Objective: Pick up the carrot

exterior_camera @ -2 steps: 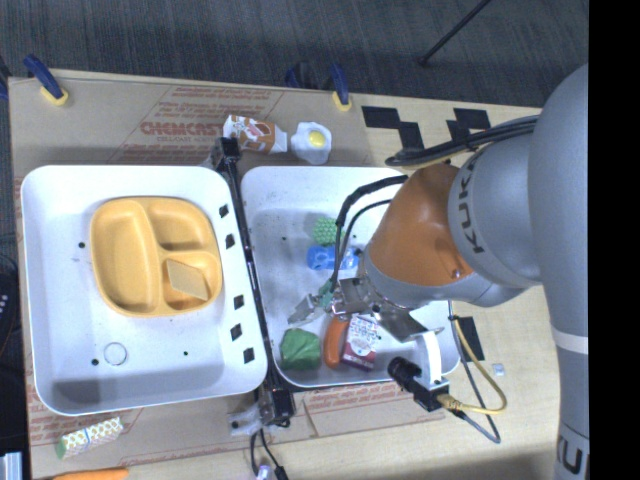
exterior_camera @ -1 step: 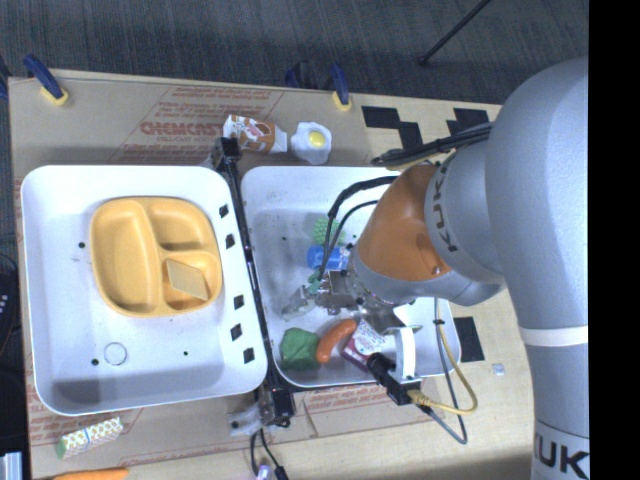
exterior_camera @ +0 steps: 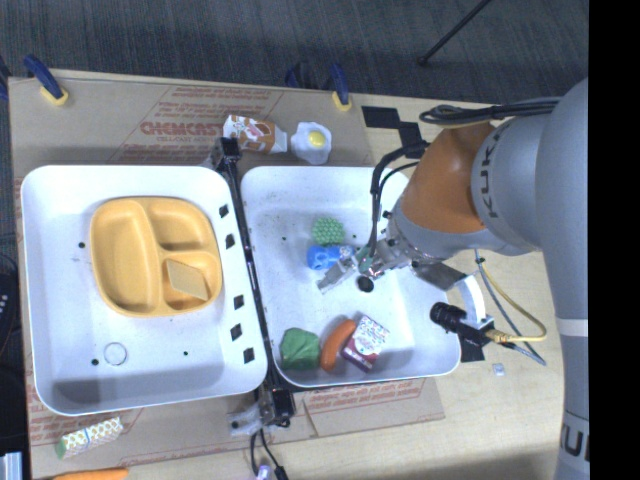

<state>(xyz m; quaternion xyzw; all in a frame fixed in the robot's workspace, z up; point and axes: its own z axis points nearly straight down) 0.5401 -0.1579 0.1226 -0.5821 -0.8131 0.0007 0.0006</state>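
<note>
The carrot (exterior_camera: pixel 336 342) is an orange piece lying near the front edge of the right bin (exterior_camera: pixel 280 203), between a green leafy item (exterior_camera: pixel 299 348) and a red-and-white packet (exterior_camera: pixel 366 343). My gripper (exterior_camera: pixel 347 267) hangs over the middle of the right bin, above and apart from the carrot, close beside a blue object (exterior_camera: pixel 322 258). The arm's orange band (exterior_camera: pixel 445 183) sits to the right of it.
A green bumpy ball (exterior_camera: pixel 327 231) lies behind the blue object. The left bin (exterior_camera: pixel 60 368) holds a yellow divided tray (exterior_camera: pixel 155 253). A small carton (exterior_camera: pixel 250 133) and a white-yellow item (exterior_camera: pixel 312 142) rest on the cardboard behind the bins.
</note>
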